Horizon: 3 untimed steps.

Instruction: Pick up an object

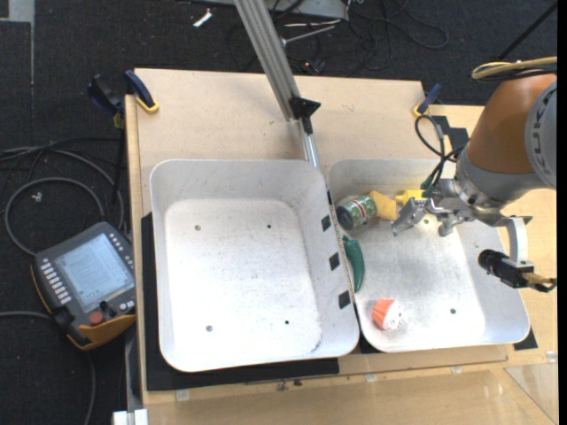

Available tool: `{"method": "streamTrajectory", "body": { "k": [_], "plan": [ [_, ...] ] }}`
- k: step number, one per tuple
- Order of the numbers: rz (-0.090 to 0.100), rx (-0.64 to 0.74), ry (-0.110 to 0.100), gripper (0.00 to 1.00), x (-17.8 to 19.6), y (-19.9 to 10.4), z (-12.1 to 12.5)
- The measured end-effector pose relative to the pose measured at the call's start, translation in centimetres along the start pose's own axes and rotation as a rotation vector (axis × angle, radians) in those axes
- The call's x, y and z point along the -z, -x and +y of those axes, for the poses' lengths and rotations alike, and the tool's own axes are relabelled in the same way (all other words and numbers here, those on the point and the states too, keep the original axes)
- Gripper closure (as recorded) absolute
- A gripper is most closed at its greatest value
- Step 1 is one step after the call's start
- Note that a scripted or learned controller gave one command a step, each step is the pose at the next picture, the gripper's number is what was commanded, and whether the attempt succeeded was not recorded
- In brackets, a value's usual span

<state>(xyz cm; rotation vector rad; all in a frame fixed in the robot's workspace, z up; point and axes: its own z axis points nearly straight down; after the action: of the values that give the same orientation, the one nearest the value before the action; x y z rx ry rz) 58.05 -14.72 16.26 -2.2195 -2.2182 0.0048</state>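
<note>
My gripper (424,221) hangs over the back part of the right bin (461,330), its two fingers spread open with bare bin floor between them. A yellow object (387,204) lies just left of and behind the fingers, touching a green can (357,211) that lies on its side near the bin's left wall. A green curved item (355,260) rests along the divider between the bins. An orange and white object (387,314) sits near the front of the right bin.
The left bin (235,264) stands beside the right one. A slanted metal rail (270,47) crosses above the bench's back. A teach pendant (84,277) lies on the floor at left. Clamps (142,91) mark the bench's rear corners.
</note>
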Motion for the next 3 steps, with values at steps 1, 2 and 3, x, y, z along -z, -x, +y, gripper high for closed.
{"method": "streamTrajectory", "body": {
  "k": [1,2,3],
  "plan": [
    [0.001,0.0,-0.002,0.0,-5.8,-1.0,-0.4],
    [0.0,-0.001,0.006,1.0,-4.4,-0.9,-0.2],
    [-0.002,0.004,0.012,1.0,1.9,-1.1,0.4]
  ]
}}
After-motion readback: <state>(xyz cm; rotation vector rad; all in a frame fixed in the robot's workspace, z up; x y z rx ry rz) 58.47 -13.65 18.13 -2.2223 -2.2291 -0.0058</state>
